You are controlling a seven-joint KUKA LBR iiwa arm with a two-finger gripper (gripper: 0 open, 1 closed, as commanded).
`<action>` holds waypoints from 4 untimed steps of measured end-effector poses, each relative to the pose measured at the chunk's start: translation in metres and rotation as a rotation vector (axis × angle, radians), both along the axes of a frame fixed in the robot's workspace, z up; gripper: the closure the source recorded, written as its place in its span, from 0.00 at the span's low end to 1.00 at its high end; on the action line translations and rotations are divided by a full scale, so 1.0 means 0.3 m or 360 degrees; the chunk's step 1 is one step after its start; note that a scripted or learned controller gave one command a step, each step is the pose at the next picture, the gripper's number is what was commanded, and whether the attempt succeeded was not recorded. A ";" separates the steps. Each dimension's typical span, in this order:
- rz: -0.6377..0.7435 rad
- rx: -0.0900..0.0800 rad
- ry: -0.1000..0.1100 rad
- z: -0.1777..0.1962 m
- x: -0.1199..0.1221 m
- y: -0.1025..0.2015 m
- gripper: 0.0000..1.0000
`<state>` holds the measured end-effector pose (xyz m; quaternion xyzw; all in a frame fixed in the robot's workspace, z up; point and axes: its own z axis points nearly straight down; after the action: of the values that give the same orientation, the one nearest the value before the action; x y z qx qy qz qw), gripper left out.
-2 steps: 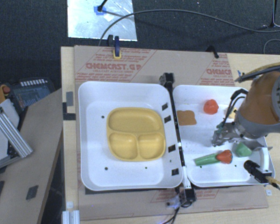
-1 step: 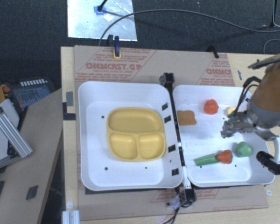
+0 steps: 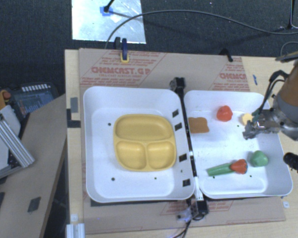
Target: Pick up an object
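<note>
Gripper [image 3: 252, 129] low over the right bin [image 3: 238, 185], near its right wall, fingertips pointing toward the bin's middle; whether the fingers are apart or together cannot be told, the metal tip being too small and dark against the white floor. Nothing visible between them. Nearest piece: a small pale yellow object [image 3: 246, 118], just beside the tip on its far side, part hidden by the wrist hardware, touching or not unclear. Next out, a green rounded object [image 3: 259, 158] on the near side of the tip, close to the right wall, compact with no obvious long axis. Red rounded object [image 3: 224, 113] farther toward the bin's middle, on the far side. Brown flat piece [image 3: 198, 125] at the left wall, well apart from the tip. A carrot-like toy [image 3: 226, 168], green leaf end pointing left and orange-red end right, lies with its long axis roughly across the bin, near the front. Judgement: the yellow piece is the likeliest target, being closest; the green one is second. Left bin [image 3: 97, 148] holds a yellow divided plate [image 3: 144, 142], far from the gripper.
</note>
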<state>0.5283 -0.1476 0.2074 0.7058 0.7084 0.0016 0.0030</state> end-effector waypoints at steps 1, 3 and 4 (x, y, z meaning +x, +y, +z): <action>0.0001 0.0000 -0.0002 0.196 0.036 -0.002 1.00; 0.0008 0.0004 0.0003 0.224 0.152 0.328 1.00; 0.0009 0.0005 0.0006 0.163 0.214 0.504 1.00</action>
<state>0.5927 0.0036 0.2563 0.7037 0.7105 0.0013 0.0004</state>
